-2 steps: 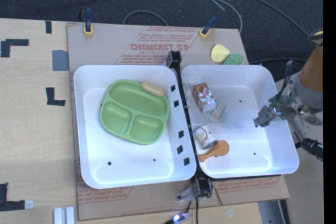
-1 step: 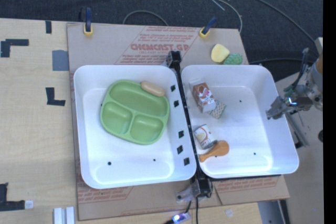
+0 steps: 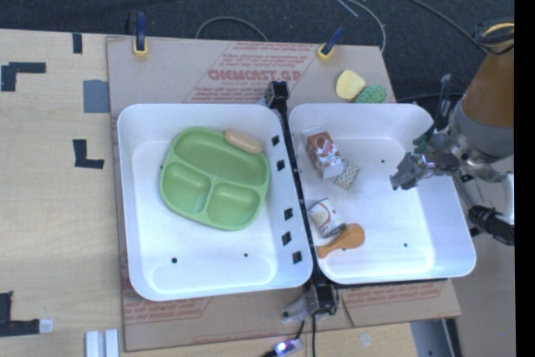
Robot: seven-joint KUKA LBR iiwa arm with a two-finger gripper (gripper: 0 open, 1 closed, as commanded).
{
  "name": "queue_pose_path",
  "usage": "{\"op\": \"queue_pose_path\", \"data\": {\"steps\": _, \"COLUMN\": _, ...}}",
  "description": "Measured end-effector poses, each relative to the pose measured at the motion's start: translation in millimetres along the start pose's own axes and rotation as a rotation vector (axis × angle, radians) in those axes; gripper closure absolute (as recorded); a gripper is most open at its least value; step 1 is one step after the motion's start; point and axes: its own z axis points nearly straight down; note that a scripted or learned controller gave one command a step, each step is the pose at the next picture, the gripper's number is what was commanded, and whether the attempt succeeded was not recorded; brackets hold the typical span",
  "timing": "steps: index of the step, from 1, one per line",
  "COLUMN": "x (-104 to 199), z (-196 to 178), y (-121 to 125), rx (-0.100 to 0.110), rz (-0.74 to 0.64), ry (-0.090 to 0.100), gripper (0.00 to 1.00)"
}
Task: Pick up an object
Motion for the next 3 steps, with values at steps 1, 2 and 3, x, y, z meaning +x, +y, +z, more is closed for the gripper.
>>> {"op": "queue_pose_path", "data": {"steps": 1, "x": 56.1, "z": 9.6, "y": 10.1, "rx": 0.001, "rz": -0.001, "ry": 0.001, "gripper": 1.00}}
{"op": "queue_pose_path", "data": {"steps": 2, "x": 103.4, "z": 17.3, "y": 14.7, "rx": 0.001, "rz": 0.000, "ry": 0.001, "gripper": 1.00}}
{"op": "queue_pose_path", "data": {"steps": 3, "x": 150.2, "z": 8.2, "y": 18.9, "rx": 0.000, "rz": -0.002, "ry": 0.001, "gripper": 1.00}}
